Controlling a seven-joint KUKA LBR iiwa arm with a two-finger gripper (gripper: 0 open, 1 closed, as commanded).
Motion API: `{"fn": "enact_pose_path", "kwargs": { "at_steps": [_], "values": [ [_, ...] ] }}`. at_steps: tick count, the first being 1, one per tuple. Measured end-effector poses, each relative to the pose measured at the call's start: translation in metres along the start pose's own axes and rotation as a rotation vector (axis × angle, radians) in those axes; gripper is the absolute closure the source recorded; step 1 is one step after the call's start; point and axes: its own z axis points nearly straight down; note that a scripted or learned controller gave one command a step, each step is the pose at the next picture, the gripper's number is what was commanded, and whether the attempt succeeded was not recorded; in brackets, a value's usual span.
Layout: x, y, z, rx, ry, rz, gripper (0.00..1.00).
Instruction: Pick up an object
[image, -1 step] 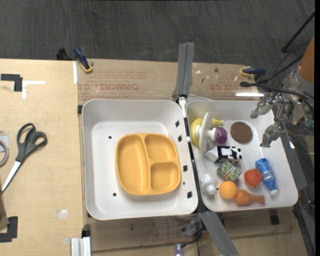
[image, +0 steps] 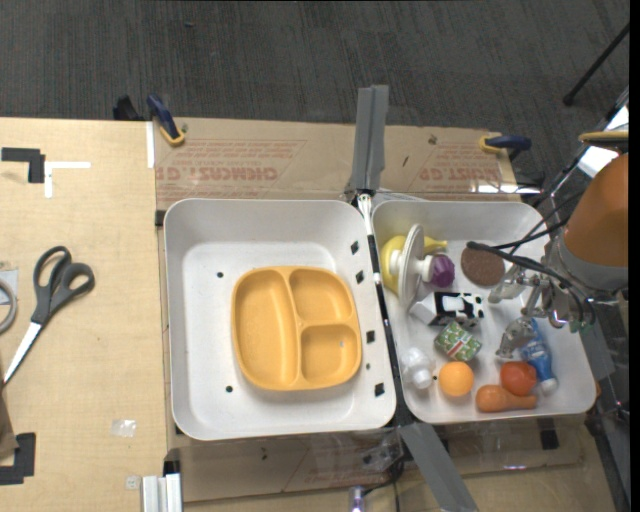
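From the overhead camera I see my grey arm with its orange band reaching in from the right, its two-finger gripper (image: 522, 322) low over the right-hand shallow white bin (image: 570, 402). The metal fingers are tangled visually with cables and clutter, so I cannot tell whether they are apart or closed, and nothing shows between them.

The candidates all sit in that bin: a small orange ball (image: 456, 379), a red tomato-like toy (image: 518, 378), an orange carrot-shaped piece (image: 493, 398), a green-and-white printed packet (image: 458, 343), a black-and-white cow-patterned toy (image: 462, 306), a brown disc (image: 483, 266), a purple lump (image: 441, 269) and a yellow-and-white round dish set on edge (image: 401, 262). They are heaped close together, I'd guess because they were simply tipped in for random picking. A blue-and-white item (image: 540, 360) lies just beside the gripper and looks the likeliest target.

The left-hand white bin (image: 190, 300) holds a yellow three-compartment plastic tray (image: 297, 327), probably there as a drop-off spot.

On the bench, grey-handled scissors (image: 50, 290) lie well apart. The brown cardboard sheet (image: 240, 165) under the bins carries mirrored red printing I cannot read. The packet's print is too small to make out.
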Motion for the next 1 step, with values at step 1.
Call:
{"fn": "enact_pose_path", "kwargs": {
  "at_steps": [1],
  "values": [
    [-0.0229,0.0846,0.0005,0.000,0.001,0.108,0.00]
  ]
}}
